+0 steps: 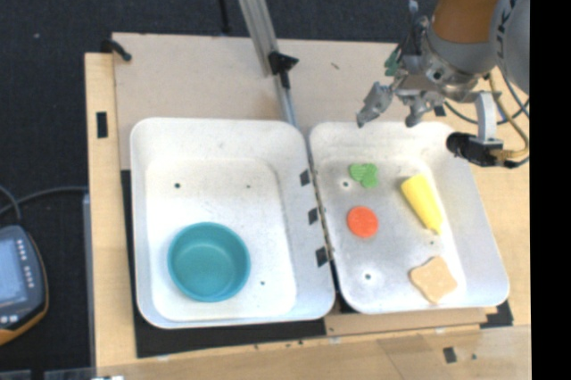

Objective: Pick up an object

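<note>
Gripper (391, 109) hanging over the far edge of the right bin (486, 218), fingers spread apart with nothing between them. Below it in that bin: a green piece (363, 174) near the far left corner, an orange disc (362, 221) toward the left edge, a yellow block (422, 202) mid-bin, a tan piece (434, 279) near the front right corner. Left bin (152, 164) carries a teal bowl (209, 260) by its front edge

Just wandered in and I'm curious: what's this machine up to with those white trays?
A robot arm's gripper hangs open over the far edge of the right bin, holding nothing. In that bin lie a green piece, an orange disc, a yellow piece and a tan piece. The left bin holds a teal bowl.
</note>
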{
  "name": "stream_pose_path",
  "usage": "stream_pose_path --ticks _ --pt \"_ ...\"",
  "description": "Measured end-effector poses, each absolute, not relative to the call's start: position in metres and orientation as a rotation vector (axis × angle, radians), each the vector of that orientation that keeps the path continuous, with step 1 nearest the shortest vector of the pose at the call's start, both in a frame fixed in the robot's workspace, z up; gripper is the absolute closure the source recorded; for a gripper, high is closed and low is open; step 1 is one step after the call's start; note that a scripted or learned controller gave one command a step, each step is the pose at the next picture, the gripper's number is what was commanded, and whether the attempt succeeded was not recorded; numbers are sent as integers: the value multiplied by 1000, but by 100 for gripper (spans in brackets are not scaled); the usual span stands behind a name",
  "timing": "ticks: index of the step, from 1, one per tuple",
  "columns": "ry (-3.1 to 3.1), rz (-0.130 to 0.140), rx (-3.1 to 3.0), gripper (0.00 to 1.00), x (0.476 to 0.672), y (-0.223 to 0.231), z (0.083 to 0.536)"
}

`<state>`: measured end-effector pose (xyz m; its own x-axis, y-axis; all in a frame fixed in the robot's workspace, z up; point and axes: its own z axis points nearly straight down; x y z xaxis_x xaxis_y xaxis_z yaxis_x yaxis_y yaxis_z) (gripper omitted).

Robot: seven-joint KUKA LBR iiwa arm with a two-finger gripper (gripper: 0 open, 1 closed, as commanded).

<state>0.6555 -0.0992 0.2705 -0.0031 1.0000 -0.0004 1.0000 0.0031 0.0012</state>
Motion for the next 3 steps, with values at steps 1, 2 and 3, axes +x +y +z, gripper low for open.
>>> stream_pose_path --ticks 1,2,3 --pt "2224 0 2217 0 655 -99 270" --pt "2221 -7 2223 0 655 -111 218" --pt "2221 -6 2223 0 654 -118 175"
